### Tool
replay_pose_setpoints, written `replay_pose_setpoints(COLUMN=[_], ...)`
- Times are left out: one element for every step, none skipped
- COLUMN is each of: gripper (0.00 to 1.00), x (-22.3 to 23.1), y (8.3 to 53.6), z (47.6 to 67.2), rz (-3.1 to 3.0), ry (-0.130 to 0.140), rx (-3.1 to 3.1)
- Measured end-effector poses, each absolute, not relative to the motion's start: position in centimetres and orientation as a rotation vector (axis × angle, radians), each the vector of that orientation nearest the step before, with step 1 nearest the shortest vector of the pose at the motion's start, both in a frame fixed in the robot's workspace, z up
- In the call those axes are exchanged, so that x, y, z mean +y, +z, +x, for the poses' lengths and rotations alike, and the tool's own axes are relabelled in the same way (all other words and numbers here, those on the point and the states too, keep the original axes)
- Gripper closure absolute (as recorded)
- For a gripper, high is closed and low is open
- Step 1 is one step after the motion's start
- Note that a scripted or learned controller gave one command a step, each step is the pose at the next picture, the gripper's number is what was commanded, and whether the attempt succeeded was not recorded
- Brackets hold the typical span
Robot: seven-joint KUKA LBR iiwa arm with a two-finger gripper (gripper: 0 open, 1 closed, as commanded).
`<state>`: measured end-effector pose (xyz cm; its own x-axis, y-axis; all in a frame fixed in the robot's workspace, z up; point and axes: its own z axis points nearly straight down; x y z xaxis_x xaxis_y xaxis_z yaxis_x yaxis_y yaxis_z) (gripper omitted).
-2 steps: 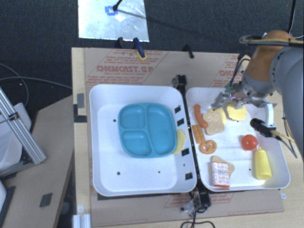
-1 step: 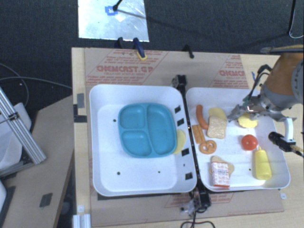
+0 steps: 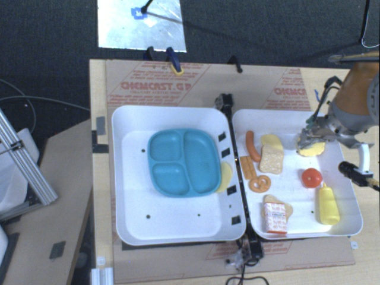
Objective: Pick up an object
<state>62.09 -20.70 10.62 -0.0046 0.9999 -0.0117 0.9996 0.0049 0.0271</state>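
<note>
Yellow chip-like piece [image 3: 313, 150], pale and flat, upper right part of the right bin [image 3: 356, 218], directly under the tool [image 3: 310, 138]; tool tip sits on or just over its top-left edge, contact unclear. Tool state: cannot tell, too small and dark to read. Arm [image 3: 356, 100] comes in from right edge of frame, orange band above grey wrist.

Other items in right bin: red-orange sausage [image 3: 253, 145] upper left, yellow cheese-like wedge [image 3: 272, 141] beside it, tan cracker slab [image 3: 271, 159] just below the wedge and touching it. Orange waffle strip [image 3: 247, 167] and pretzel [image 3: 259, 184] left-centre, near the divider. Red tomato [image 3: 312, 177] centre-right, yellow mustard bottle [image 3: 327, 205] below it, lower right. Red-white packet on bread slice [image 3: 275, 214] at the bottom centre.

Left bin [image 3: 130, 218]: blue sectioned plate [image 3: 183, 162] in the middle, a yellow round piece [image 3: 225, 176] poking out from under its right edge.

Both bins sit on a cardboard-covered counter [image 3: 154, 85]; blue clamp [image 3: 174, 58] at top edge.
</note>
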Motion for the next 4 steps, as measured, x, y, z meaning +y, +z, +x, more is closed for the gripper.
replay_pose_setpoints(gripper=[1.0, 1.0, 1.0, 1.0], x=[-19.6, -20.7, -17.6, -17.8], y=[8.3, 8.4, 8.4, 9.5], z=[57.5, 52.3, 48.7, 49.0], rz=[2.223, 2.225, 2.223, 2.219], ry=[-0.003, -0.002, 0.0, 0.004], rx=[2.225, 2.221, 2.223, 2.219])
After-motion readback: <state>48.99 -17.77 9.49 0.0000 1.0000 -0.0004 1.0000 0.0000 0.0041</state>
